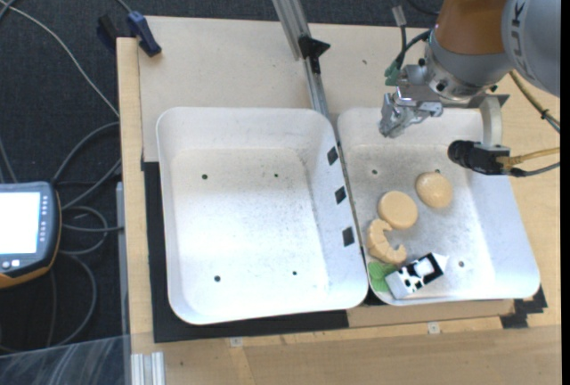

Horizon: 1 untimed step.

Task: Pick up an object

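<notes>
In the camera view, the end effector (394, 122) is seen above the far end of the right bin (499, 236), with nothing between its fingers; how far they are parted cannot be told. Nearer in that bin, two round tan pieces (435, 190) (398, 208) lie just apart, a curved tan piece (385, 241) beside them, and a black-and-white object (419, 274) at the near edge.

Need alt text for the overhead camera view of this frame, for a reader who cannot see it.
A grey and orange robot arm reaches in from the right, its gripper hanging over the far end of the right bin. That bin holds two round tan pieces, a curved tan piece and a black-and-white item near its front edge. The left bin sits alongside it.
</notes>
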{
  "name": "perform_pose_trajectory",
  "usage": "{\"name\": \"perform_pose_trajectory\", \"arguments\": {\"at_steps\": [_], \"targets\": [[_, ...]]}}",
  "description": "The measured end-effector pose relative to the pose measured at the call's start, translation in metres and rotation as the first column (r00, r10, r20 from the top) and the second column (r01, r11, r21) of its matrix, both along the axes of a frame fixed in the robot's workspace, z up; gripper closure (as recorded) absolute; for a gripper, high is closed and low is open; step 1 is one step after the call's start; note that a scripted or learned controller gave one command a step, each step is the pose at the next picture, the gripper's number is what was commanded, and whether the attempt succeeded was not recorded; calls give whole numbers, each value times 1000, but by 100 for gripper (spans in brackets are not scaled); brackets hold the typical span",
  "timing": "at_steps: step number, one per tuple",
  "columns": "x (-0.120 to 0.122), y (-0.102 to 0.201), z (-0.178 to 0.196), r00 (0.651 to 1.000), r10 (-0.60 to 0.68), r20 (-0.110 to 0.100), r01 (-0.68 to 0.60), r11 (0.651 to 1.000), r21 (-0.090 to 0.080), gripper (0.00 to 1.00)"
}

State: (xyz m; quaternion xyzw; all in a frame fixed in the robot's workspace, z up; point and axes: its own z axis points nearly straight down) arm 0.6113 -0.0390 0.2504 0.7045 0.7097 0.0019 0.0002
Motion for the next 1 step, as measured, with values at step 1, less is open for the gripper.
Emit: {"name": "perform_pose_trajectory", "arguments": {"at_steps": [1], "targets": [[3,57,4,1000,0,-1,0,1000,1,100]]}}
